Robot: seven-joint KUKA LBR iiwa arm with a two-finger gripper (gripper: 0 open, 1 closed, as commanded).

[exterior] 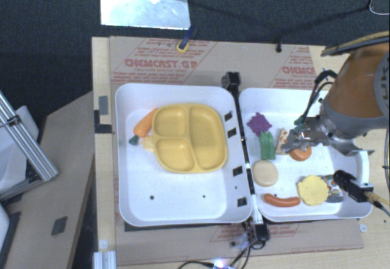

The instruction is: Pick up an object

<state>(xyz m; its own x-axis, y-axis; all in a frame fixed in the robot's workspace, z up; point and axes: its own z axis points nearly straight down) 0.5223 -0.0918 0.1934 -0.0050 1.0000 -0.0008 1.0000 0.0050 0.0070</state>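
The right bin (277, 96) holds several toy foods: a purple grape bunch (259, 122), a green piece (267, 146), a pale wedge (282, 138), a beige round bun (265, 172), a yellow round piece (312, 190), a red sausage (281, 200) and an orange-red piece (302, 154). My gripper (297, 143) reaches in from the right and hovers at the upper left edge of the orange-red piece, close beside the wedge. Nothing is seen lifted off the bin floor.
The left bin (177, 204) carries a yellow divided plate (186, 138) with an orange carrot (144, 122) at its left. A black divider (242, 152) runs between the bins. A small dark item (334, 192) lies beside the yellow piece.
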